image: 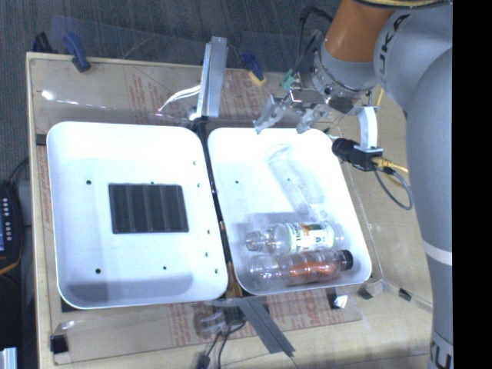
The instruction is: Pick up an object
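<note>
**Gripper above far rim of right bin, holding nothing; bottles in right bin**

The arm (415, 68) enters from the right of the view. Its orange band (357, 29) sits above the wrist, and the gripper (290, 119) hangs over the far rim of the right bin (231, 167), near that bin's far edge. The two fingers (269, 118) are spread apart with a clear gap between them. Nothing lies between the fingers. The fingertips are well apart from all bottles.

The right bin contains three bottles:

- A clear bottle (296, 179) lies in the middle of the bin, running at a slant from the far side toward the near right. It is see-through and hard to tell from the white floor.
- A labelled bottle (296, 237) lies on its side across the near part of the bin, cap toward the left. Its label is white and yellow.
- A brown bottle (304, 266) lies on its side just beside the labelled bottle, on the near side of it, against the near wall. Its dark cap points right.

The labelled and brown bottles lie parallel and appear to touch along their length.

The left bin (77, 152) holds a dark ribbed pad (148, 207), flat on its floor near the centre.

The two bins stand side by side on the bench (115, 79), their inner rims touching.
</note>
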{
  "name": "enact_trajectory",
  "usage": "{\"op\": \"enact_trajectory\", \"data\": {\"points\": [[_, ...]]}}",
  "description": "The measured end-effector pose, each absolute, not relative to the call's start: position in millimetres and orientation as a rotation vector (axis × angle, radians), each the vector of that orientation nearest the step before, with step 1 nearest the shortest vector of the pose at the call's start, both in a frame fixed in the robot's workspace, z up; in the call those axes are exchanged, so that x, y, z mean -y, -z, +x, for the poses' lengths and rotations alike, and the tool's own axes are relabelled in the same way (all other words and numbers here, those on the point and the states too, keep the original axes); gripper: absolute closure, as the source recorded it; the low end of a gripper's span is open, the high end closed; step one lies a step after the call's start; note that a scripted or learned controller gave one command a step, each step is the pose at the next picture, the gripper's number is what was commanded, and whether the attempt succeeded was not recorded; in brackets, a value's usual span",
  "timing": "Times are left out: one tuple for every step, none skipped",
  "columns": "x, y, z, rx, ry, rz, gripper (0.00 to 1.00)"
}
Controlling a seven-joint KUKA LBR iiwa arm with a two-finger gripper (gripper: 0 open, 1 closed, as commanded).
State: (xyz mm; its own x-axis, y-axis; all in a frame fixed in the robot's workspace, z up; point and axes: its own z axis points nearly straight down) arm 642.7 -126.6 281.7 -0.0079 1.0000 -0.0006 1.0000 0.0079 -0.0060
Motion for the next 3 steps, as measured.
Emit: {"op": "enact_trajectory", "data": {"points": [[117, -216, 567.9, 2.139, -0.008, -2.294, 0.00], [182, -123, 505.9, 1.851, 0.012, -2.552, 0.00], [190, -105, 499.7, 2.204, 0.026, -2.259, 0.00]]}}
